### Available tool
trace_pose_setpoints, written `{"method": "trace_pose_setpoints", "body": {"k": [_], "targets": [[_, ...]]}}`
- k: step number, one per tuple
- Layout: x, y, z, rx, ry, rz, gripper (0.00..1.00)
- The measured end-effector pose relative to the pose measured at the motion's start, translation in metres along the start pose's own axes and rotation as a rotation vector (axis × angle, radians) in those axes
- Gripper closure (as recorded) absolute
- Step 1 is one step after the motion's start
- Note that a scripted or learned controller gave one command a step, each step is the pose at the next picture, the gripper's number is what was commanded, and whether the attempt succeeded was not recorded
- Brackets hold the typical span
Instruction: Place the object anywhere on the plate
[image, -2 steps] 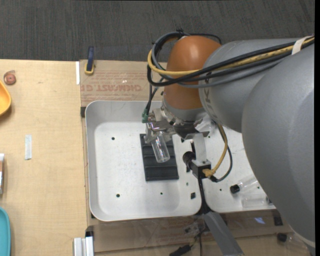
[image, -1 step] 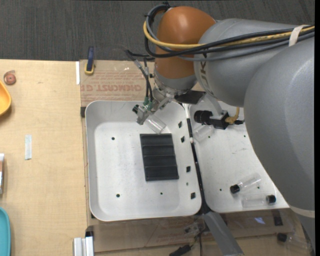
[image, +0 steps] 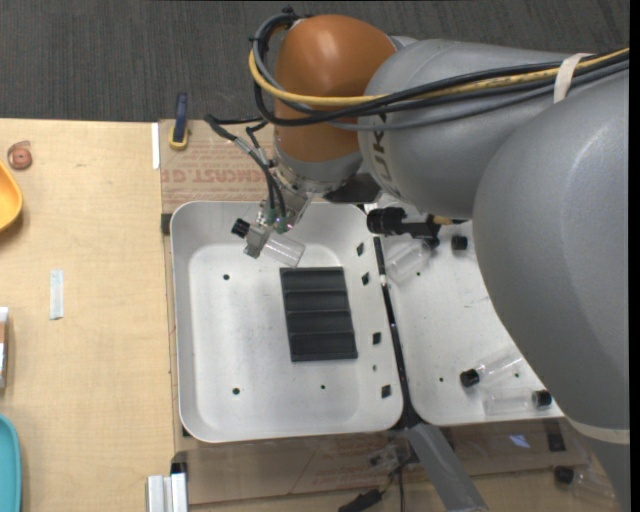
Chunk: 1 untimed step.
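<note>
A black ridged plate (image: 319, 314) lies flat in the middle of the left white bin (image: 200, 330). My gripper (image: 272, 226) hangs over the bin's far part, just beyond the plate's far left corner. Its fingers are shut on a small clear vial (image: 270, 243) with a black cap (image: 240, 228). The vial lies crosswise under the fingertips, cap pointing left. It is level with the plate's far edge and slightly left of it, not over the plate.
The right bin (image: 440, 340) holds more clear vials with black caps, two near the front right (image: 497, 376) and one by the divider (image: 405, 260). My arm covers most of the right side. A wooden bench top (image: 90, 300) lies to the left.
</note>
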<state>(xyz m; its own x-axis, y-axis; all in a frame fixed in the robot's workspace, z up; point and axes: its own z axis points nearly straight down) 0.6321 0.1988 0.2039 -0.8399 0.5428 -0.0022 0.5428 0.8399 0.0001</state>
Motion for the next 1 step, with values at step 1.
{"method": "trace_pose_setpoints", "body": {"k": [1], "targets": [[-0.0291, -0.0331, 0.0588, 0.002, 0.001, -0.036, 1.00]]}}
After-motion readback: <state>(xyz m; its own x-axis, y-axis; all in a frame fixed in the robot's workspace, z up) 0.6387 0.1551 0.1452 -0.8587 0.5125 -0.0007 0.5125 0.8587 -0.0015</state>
